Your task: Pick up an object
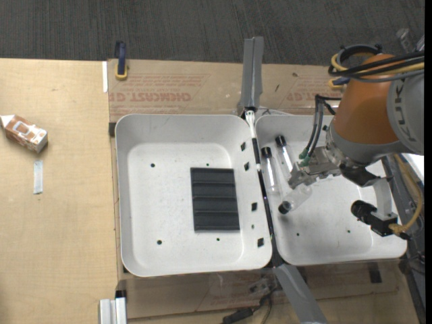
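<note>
Two bins: you see a left bin and a right bin, both shallow and white, standing side by side and meeting at a middle seam.
Camera view: you look down at a slant on both bins, with the arm coming in from the right.
Arm: grey with a broad orange band above the wrist; it hangs over the far right part of the right bin, with yellow and black cables looped at its top.
Gripper: low over the left half of the right bin, pointing toward the left. You cannot tell how it is set, since the tips blur into the white floor and the clear items beneath.
Left bin contents: a black ribbed block lies flat near the middle, long side running far to near, apart from every wall.
Right bin contents: two clear tubes with dark caps lie along the left wall, just beside the seam. A small dark round piece sits on the floor just nearer than the gripper. You cannot tell whether the gripper touches any of them.
Task item: nothing is seen raised off the floor; the block and the tubes all lie in their bins.
Bench: a tan wooden surface to the left carries a small orange and white box and a pale strip lying well apart from the bins.
Far side: a brown cardboard sheet with red print lies behind the bins, with a blue clamp at its far left corner.
</note>
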`<state>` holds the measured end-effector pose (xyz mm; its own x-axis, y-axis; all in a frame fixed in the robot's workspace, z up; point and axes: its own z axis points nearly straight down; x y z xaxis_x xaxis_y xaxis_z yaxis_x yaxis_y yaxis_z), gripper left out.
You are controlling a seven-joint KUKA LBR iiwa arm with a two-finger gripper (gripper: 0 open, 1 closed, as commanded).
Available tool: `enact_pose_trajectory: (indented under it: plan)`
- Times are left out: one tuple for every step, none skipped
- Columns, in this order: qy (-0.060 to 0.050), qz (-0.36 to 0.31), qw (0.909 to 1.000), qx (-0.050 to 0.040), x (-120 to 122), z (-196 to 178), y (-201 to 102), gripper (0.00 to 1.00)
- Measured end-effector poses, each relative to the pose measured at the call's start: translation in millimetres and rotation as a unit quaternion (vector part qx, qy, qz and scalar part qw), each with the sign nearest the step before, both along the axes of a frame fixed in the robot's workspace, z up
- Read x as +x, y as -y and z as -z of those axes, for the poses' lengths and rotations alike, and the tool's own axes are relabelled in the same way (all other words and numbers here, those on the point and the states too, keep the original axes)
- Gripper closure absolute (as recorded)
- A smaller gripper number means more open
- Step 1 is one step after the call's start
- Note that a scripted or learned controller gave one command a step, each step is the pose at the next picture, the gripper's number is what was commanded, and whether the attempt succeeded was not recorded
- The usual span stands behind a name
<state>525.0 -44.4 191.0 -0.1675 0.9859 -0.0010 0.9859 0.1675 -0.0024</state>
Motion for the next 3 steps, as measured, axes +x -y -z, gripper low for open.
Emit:
enact_pose_trajectory:
  plan:
    - [0.0,-0.038,0.9993,0.0,63,0,-5,1.0]
    - [0.0,-0.038,0.9993,-0.0001,63,0,-5,0.0]
    - [0.0,-0.073,0.9974,0.0,84,51,58,0.0]
